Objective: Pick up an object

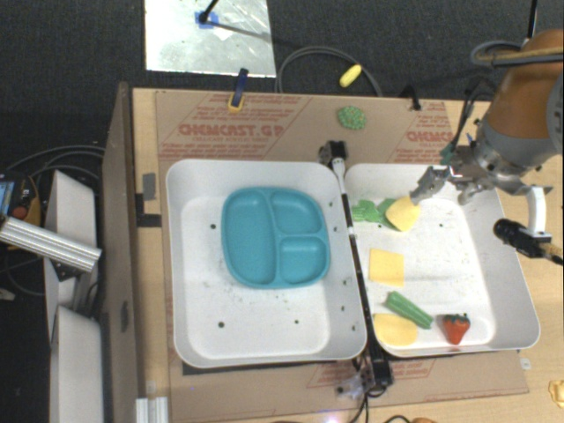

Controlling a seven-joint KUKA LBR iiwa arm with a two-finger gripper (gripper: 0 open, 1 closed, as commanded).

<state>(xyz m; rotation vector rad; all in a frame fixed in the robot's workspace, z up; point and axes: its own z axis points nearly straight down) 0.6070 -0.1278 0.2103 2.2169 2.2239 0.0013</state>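
Observation:
The right bin [502, 263] holds several toy foods. A yellow rounded piece [403, 213] lies at its upper left, touching a green leafy piece [366, 210]. A yellow square slice [386, 266] sits below them. Near the front edge lie a green pod [410, 309], a yellow lump [395, 329] and a red strawberry [456, 327]. My gripper [447, 189] hangs over the bin's upper middle, just right of the yellow rounded piece. Its fingers are spread open with nothing between them.
The left bin [198, 307] holds a blue divided plate [275, 236]. Behind the bins, on the cardboard, are a green round object [352, 117] and a blue-and-yellow clamp [238, 91]. A black part [520, 234] of the arm overhangs the right bin's right rim.

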